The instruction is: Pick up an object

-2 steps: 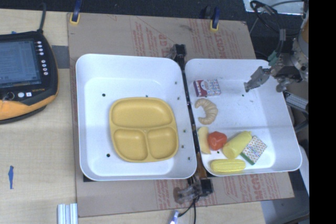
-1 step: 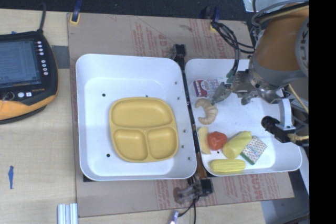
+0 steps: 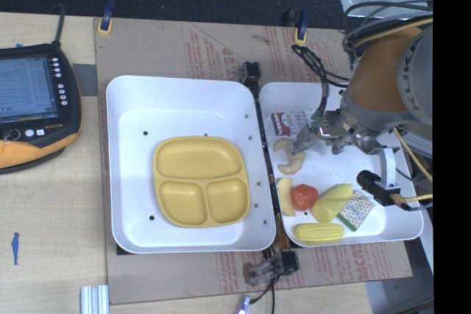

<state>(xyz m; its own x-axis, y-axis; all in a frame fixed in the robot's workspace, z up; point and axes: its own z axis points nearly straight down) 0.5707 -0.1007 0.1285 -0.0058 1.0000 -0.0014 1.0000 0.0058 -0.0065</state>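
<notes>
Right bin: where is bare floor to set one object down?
In the right bin, little floor is free: a strip along its top wall, above the small packet, and some at the right wall. The lower part is crowded with toy food. The left bin has bare floor all around the yellow tray.

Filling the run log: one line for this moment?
gripper above right bin | near tan curved piece | nothing seen held | yellow tray in left bin

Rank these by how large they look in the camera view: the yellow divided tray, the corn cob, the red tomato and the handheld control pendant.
1. Yellow divided tray.
2. Handheld control pendant, though the frame edge cuts it off.
3. Corn cob.
4. Red tomato.
</notes>
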